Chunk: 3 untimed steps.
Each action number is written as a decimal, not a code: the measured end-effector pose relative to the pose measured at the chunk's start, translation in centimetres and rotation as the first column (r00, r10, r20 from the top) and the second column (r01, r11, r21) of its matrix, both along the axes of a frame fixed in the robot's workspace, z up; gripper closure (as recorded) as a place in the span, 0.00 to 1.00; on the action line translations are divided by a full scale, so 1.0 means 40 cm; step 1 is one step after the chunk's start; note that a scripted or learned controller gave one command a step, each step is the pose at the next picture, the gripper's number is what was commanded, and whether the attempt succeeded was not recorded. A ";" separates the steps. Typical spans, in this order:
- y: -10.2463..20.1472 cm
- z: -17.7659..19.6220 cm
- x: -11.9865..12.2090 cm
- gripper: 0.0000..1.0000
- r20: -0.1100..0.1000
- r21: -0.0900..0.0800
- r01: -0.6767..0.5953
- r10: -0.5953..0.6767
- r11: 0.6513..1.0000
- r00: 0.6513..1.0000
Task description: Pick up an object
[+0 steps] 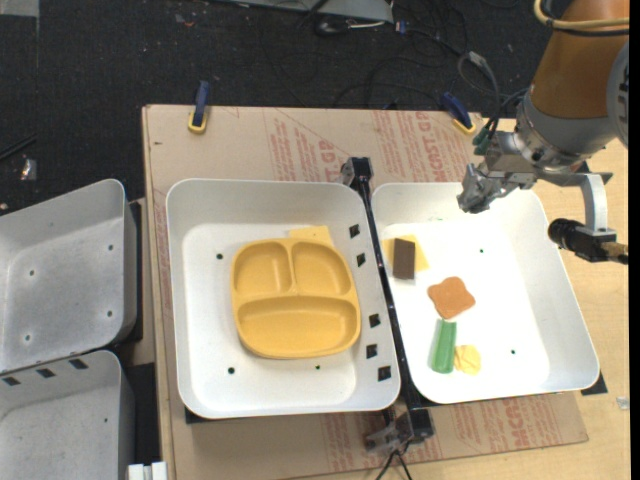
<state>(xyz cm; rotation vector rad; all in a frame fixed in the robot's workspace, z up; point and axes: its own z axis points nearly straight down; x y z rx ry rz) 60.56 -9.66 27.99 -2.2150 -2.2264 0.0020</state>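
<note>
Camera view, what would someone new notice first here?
Likely the yellow tray, a divided plate lying in the left bin. Next, the small pieces in the right bin: a brown block, an orange piece and a green stick beside a yellow bit. The gripper hangs over that bin's far edge, apart from all of them.
</note>
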 end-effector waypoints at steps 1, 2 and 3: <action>0.142 -0.004 0.014 1.00 0.001 0.001 -0.003 0.003 1.000 1.000; 0.251 -0.023 0.012 1.00 0.001 0.001 -0.002 0.002 1.000 1.000; 0.379 -0.066 -0.005 1.00 0.000 0.000 0.000 0.000 1.000 1.000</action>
